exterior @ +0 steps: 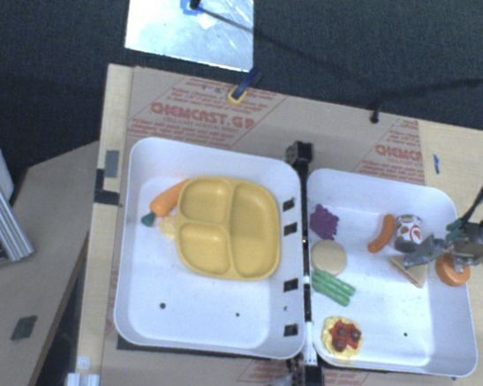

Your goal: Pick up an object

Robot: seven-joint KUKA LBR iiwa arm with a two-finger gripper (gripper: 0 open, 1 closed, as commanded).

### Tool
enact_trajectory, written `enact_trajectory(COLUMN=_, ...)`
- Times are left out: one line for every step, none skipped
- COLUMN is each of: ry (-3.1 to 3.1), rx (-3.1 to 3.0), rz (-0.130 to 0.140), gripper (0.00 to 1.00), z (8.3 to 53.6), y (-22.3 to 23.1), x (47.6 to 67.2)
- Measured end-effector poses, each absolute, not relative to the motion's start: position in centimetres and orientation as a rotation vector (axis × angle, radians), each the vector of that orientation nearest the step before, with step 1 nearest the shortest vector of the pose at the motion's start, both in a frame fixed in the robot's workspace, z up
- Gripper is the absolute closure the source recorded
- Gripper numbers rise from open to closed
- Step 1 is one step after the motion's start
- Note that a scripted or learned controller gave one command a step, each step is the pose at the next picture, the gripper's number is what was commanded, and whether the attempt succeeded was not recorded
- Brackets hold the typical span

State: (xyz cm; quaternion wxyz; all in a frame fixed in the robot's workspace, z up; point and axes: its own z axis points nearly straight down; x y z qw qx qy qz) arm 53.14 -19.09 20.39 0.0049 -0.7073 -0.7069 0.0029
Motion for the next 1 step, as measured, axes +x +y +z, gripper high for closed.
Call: enact_trajectory(ry=-2.226, rx=-2.219, rz=-0.001, gripper=0.00, z=21.04, y=-19.06, x=53.44)
